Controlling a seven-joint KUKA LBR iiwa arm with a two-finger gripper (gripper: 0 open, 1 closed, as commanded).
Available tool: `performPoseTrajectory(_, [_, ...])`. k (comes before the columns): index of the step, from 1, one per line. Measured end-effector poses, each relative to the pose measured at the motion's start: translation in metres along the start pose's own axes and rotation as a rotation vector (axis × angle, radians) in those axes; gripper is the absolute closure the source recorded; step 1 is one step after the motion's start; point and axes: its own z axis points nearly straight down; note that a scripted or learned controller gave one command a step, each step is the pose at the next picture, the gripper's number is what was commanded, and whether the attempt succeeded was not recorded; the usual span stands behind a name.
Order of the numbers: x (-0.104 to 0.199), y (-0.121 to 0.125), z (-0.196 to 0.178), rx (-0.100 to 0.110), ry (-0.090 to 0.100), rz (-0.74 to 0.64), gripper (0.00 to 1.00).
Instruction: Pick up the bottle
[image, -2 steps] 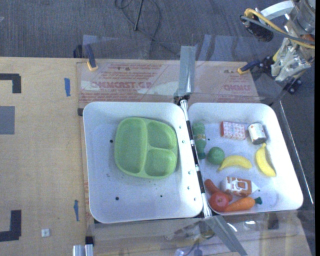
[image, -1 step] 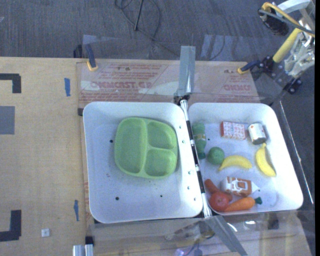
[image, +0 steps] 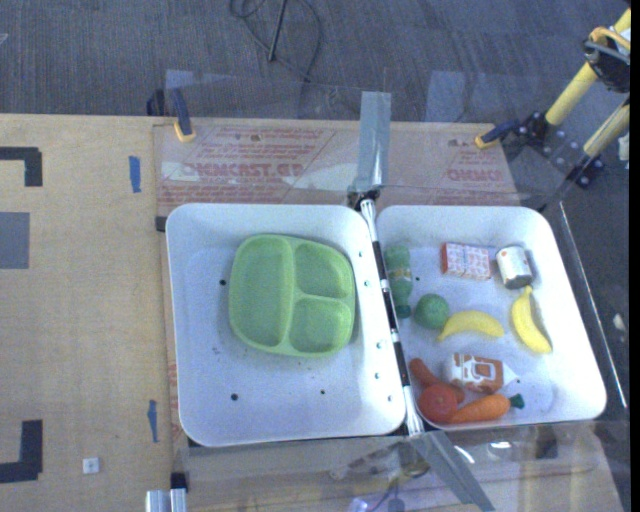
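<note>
The wooden bench (image: 80, 300) takes up the left and middle of the camera view, with a sheet of printed cardboard (image: 260, 165) lying flat at its far side. Two white bins sit on it side by side, their inner walls touching.

The left bin (image: 200, 400) holds a green divided plate (image: 292, 295), which lies flat a little towards the far wall.

The right bin (image: 575, 390) holds a scatter of smaller things. The green bottle (image: 398, 275) lies on its side, right against the bin's left wall and about halfway along it. Just beside its near end is a round green fruit (image: 432, 310).

Two bananas lie to the right of that fruit. One banana (image: 470, 325) is in the middle of the bin, and the other banana (image: 530, 322) is nearer the right wall.

At the near wall, an orange carrot (image: 480, 408) touches a red vegetable (image: 435, 400). A white container with an orange label (image: 478, 372) lies just behind them.

Towards the far wall, a small red and white box (image: 466, 261) lies next to a silver can (image: 514, 266).

Yellow-handled clamps (image: 580, 85) stand beyond the bench's far right corner.

Whether the gripper is open or closed, and whether it has hold of anything, cannot be told here.
</note>
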Motion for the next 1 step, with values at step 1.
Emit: performPoseTrajectory(1, [0.0349,-0.0269,-0.0003,-0.003,0.004,-0.100,1.00])
